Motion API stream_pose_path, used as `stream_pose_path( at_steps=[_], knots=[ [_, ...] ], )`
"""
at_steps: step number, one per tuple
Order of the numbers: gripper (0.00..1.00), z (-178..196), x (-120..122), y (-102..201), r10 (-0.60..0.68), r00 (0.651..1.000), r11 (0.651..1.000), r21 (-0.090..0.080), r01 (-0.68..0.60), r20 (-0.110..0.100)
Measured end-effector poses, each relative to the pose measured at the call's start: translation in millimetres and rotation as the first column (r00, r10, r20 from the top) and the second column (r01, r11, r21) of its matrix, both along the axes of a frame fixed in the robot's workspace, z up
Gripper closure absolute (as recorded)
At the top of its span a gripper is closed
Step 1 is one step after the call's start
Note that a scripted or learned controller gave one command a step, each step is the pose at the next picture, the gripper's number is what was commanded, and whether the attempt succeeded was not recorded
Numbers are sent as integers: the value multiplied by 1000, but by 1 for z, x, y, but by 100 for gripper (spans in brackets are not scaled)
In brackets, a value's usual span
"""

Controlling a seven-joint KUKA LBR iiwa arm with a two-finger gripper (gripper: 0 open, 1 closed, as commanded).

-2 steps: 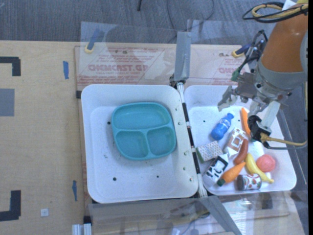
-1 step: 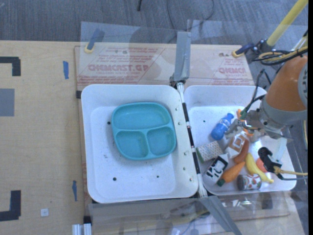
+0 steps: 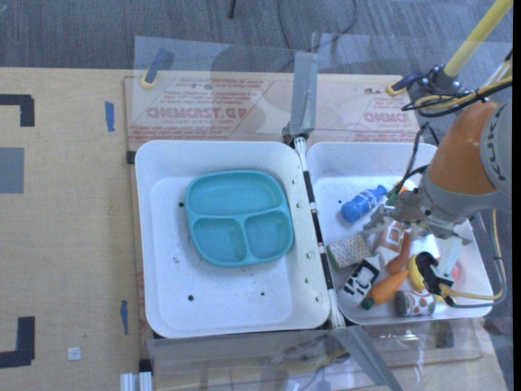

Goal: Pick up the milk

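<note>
Arm low over the right-hand shallow white bin (image 3: 326, 169), grey wrist with orange band covering the middle of the clutter; gripper (image 3: 396, 233) down among the objects, finger state cannot be told from this view. Milk: best candidate is the small black-and-white patterned carton (image 3: 359, 280) lying near the front-left of the right bin, just beside the orange carrot-shaped toy (image 3: 389, 280); it sits on the bin floor, apart from the gripper, so judged not yet picked. Remaining: close on the carton and lift it. Count, right bin: one blue plastic bottle (image 3: 361, 204), one tan mesh-textured block (image 3: 348, 249), one carton, one carrot toy, one yellow banana-like piece (image 3: 421, 270), one small spotted can (image 3: 413, 303); others hidden under the wrist. Left-hand shallow white bin (image 3: 163, 300): one teal three-compartment plastic plate (image 3: 238, 217).
</note>
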State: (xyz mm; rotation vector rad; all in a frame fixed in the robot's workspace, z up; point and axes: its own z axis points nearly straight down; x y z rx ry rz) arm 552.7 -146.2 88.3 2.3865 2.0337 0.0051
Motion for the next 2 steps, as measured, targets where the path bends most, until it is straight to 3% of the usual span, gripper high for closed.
stream_pose_path(
  at_steps=[1,2],
  knots=[
    [100,11,1,-1,-5,1000,1000,0,5,4],
    [100,96,-5,62,273,962,962,2,-273,-6]
  ],
)
